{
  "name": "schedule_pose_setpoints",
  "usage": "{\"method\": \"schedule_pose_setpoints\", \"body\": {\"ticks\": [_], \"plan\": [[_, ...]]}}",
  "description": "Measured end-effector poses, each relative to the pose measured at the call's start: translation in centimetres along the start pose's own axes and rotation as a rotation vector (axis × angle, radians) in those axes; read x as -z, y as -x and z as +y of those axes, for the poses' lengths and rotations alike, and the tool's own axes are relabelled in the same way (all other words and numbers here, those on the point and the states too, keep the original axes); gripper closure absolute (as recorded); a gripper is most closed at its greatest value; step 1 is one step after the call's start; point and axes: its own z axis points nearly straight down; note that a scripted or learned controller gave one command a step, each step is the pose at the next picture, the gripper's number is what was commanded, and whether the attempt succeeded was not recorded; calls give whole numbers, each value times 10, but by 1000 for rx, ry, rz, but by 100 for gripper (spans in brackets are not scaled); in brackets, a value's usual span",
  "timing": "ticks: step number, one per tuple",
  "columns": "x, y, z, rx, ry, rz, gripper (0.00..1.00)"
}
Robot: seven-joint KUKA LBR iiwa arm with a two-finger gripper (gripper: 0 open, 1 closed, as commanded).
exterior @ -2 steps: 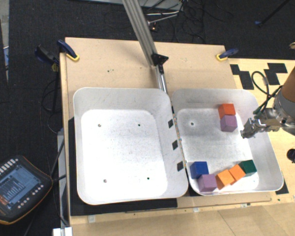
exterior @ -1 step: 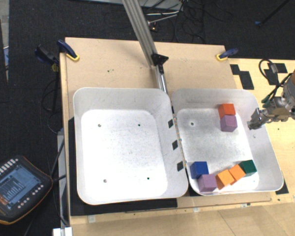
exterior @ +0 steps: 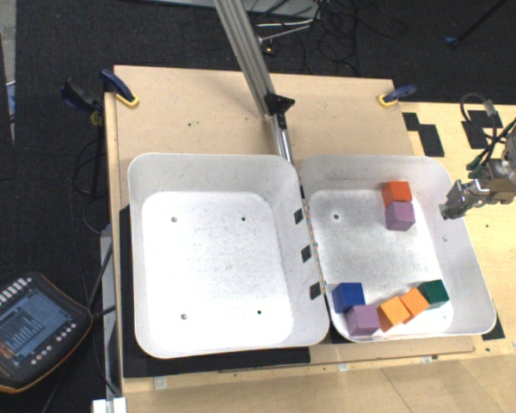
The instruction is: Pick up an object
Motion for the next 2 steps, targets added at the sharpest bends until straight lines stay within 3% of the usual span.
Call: {"method": "schedule_pose_setpoints", "body": {"ticks": [2], "plan": [[-1, -109, 40, 5, -2, 2, 100]]}}
